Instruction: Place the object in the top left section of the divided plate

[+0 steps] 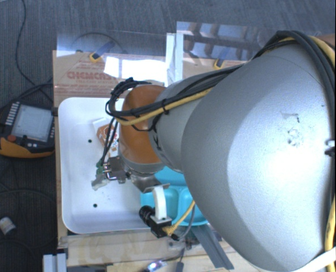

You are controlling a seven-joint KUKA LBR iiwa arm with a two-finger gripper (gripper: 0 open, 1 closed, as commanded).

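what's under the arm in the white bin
Under the arm a strip of a light blue plate shows, and an orange-brown object lies on the white bin floor beside the wrist. The arm covers the rest of the plate, sections included.

blurred red lettering on cardboard point(83, 75)

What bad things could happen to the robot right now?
1. The big grey arm covers most of the blue plate, so where the plate's sections lie is hard to judge.
2. The end effector hangs low over the white bin and might bump its floor.
3. Loose cables by the wrist might snag.
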